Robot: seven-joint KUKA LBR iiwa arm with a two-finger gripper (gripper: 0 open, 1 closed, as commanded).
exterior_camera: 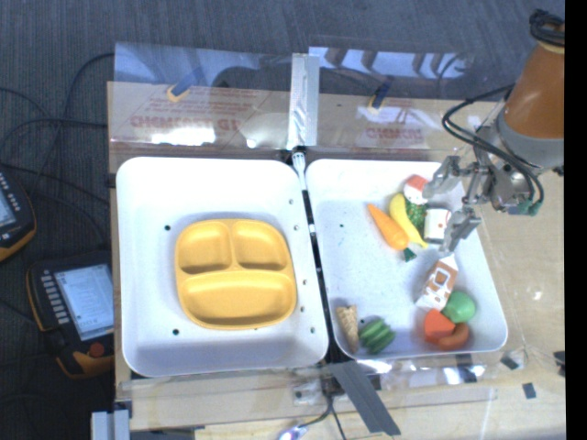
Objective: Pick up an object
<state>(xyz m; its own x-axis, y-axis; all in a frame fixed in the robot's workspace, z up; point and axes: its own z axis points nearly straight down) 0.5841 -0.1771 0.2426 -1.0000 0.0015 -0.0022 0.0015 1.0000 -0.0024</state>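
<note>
In the right bin (pixel 339 246), a carrot (pixel 387 226), a banana (pixel 404 216) and a small red-and-white carton (pixel 417 191) cluster near its far right side. The end effector (pixel 456 211) hangs just beside them, its fingers spread with nothing between them. A boxed item (pixel 437 283), an apple (pixel 459 306) and green vegetables (pixel 375 335) lie along the near edge. The left bin (pixel 147 191) carries a yellow divided tray (pixel 237 271).
</note>
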